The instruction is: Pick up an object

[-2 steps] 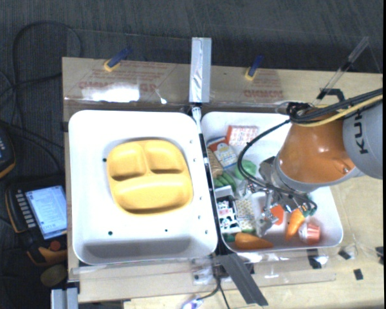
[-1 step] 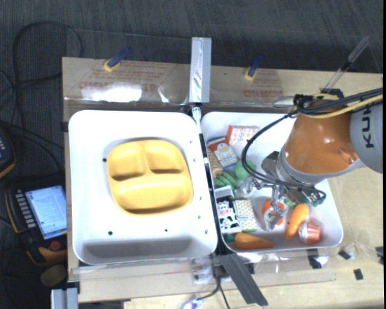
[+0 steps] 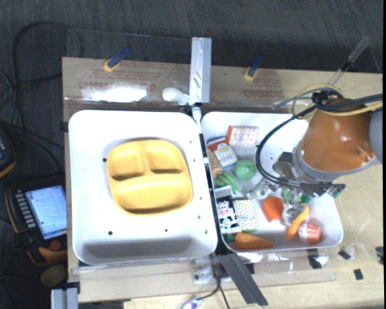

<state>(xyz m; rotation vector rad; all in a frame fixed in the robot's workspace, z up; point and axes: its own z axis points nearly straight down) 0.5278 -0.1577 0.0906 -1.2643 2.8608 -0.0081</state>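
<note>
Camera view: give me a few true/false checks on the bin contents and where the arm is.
1. A yellow divided tray lies in the left bin. True.
2. The arm is over the left bin. False: it is over the right bin.
3. A carrot lies near the right bin's front edge. True.
4. The green ball sits on the yellow tray. False: it is in the right bin.
5. The left bin holds many small items. False: those are in the right bin.

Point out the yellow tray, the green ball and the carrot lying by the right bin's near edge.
yellow tray (image 3: 151, 176), camera view, its middle.
green ball (image 3: 245, 170), camera view, its top.
carrot (image 3: 252, 241), camera view, mid-body.
</note>
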